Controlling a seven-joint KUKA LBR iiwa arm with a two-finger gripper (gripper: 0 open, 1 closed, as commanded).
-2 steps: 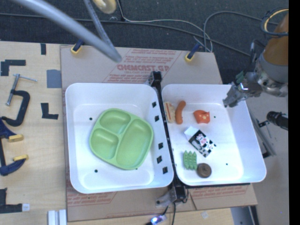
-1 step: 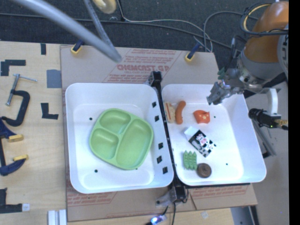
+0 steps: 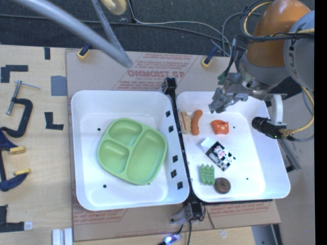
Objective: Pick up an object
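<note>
Gripper (image 3: 218, 105) poised at the upper middle of the right bin (image 3: 265, 185), just above the red tomato-like piece (image 3: 220, 127) and right of the glossy orange sausage (image 3: 195, 122); whether it is open or closed cannot be told. Risk: the smooth, rounded toys may roll or slip aside on contact. The green divided plate (image 3: 133, 150) lies in the left bin (image 3: 84, 137).

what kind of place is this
Likely a robotics lab test bench: a claw on a cabled arm hangs over two white bins, toy food such as a hot dog lies inside, and clamps rest on the wooden bench.
</note>
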